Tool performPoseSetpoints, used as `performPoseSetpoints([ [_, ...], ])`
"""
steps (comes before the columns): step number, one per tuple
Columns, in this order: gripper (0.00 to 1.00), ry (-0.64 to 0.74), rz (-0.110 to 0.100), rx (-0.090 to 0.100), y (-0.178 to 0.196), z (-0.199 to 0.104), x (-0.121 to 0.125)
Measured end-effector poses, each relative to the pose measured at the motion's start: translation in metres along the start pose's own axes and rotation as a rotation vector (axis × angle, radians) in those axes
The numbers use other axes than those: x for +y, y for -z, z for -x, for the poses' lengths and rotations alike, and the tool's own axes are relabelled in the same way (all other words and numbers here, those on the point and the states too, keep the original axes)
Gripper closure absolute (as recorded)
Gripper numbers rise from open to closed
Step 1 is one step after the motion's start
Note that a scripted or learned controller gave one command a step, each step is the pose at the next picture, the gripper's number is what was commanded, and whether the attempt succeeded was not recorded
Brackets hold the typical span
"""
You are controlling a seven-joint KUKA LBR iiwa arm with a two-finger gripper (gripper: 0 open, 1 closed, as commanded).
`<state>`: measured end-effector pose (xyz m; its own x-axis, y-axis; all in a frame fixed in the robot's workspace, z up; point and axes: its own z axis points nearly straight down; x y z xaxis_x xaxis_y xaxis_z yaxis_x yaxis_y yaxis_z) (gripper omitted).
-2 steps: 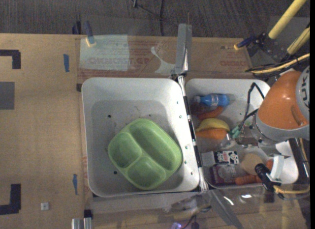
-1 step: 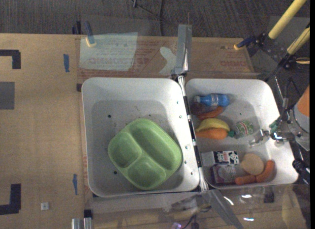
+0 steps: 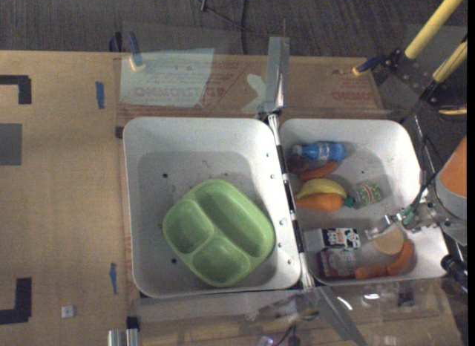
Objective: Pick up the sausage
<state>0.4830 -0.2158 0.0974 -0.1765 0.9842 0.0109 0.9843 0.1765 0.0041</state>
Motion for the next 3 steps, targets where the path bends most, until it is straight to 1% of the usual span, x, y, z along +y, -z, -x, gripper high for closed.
performPoseSetpoints([
  [1,0.00,0.396,-0.002,-0.013,0.039,0.009,0.014],
  [2,0.00,0.682,-0.004,-0.011,-0.011,0.007,-0.003],
  [3,1.00,0.674,0.001,-0.014,-0.001,0.009,-0.003],
])
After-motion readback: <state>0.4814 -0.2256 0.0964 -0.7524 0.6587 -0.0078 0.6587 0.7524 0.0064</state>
